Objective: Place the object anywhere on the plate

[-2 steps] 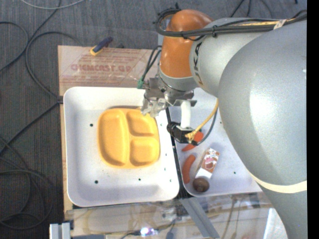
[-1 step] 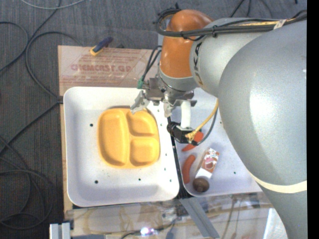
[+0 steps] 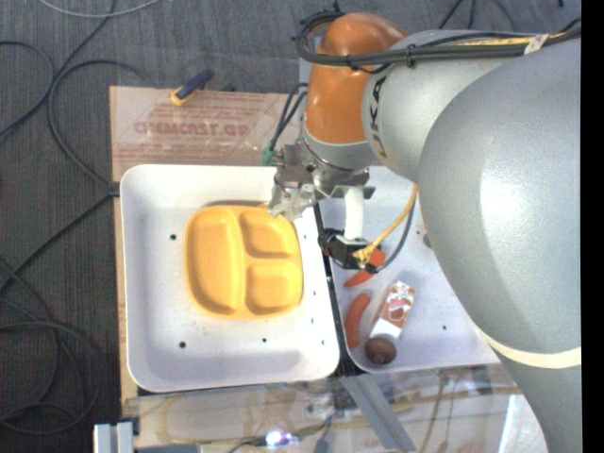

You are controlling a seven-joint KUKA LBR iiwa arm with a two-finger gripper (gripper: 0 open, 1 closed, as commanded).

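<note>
Grey metal gripper (image 3: 294,196) sits low over the left bin (image 3: 151,347), at the far right corner of the yellow plate (image 3: 245,258). It is seen from above with the wrist housing over it, so whether it is apart or together cannot be told, and nothing held can be made out. The orange band (image 3: 344,83) and the big grey arm (image 3: 500,187) cover most of the right bin (image 3: 444,343); only its near left part shows.

The plate has three compartments and lies flat in the middle of the left bin. The loose items all lie in the right bin, apart from the plate:
- an orange-red piece (image 3: 363,274), partly under a black part with a yellow cable
- a reddish sausage shape (image 3: 355,317)
- a white packet (image 3: 396,308) with red print, unreadable
- a brown round item (image 3: 380,349) at the near rim, just beside the packet

Which one is the task's object cannot be told.

Behind the bins lies a brown board (image 3: 189,130) with reversed red lettering and a small blue and yellow thing (image 3: 192,85) on it. Cables (image 3: 57,121) run over grey floor.
</note>
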